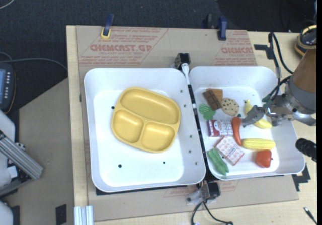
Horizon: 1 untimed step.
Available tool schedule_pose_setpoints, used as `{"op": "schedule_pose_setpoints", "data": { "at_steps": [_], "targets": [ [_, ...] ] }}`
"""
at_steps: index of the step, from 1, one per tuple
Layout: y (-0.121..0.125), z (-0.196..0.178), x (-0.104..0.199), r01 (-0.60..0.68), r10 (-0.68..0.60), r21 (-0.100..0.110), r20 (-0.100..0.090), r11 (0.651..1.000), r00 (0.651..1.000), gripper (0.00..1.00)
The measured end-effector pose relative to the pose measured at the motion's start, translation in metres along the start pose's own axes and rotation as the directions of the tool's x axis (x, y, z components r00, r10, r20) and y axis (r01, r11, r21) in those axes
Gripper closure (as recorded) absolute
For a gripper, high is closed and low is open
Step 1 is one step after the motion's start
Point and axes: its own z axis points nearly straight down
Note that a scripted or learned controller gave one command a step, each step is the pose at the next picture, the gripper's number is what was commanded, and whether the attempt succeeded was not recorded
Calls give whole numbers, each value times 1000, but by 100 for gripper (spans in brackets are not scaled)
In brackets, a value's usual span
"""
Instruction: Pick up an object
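Note:
The right bin [261, 75] holds several toy foods: a brown bar [213, 98], a speckled cookie [230, 106], a green leafy piece [207, 111], a red-and-white carton [220, 128], an orange-red carrot [236, 131], a corn cob [258, 144], a red tomato [263, 158], a checkered packet [230, 150] and a green vegetable [217, 161]. My gripper [253, 115] reaches in from the right and hangs low over the bin's middle right. It sits just above a yellow banana-like piece [262, 124], which it partly hides. Nothing is visibly held.
The left bin [95, 133] carries a yellow three-compartment plate [146, 118]. A black divider strip [191, 103] runs between the bins. Cables and the arm's body [304, 88] crowd the right edge. Clamps sit at the board's far edge.

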Motion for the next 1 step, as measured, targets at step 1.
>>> {"op": "schedule_pose_setpoints", "data": {
  "at_steps": [1],
  "targets": [
    [3,-7,0,4,-4,-13,3,1000,1000,0]
  ]
}}
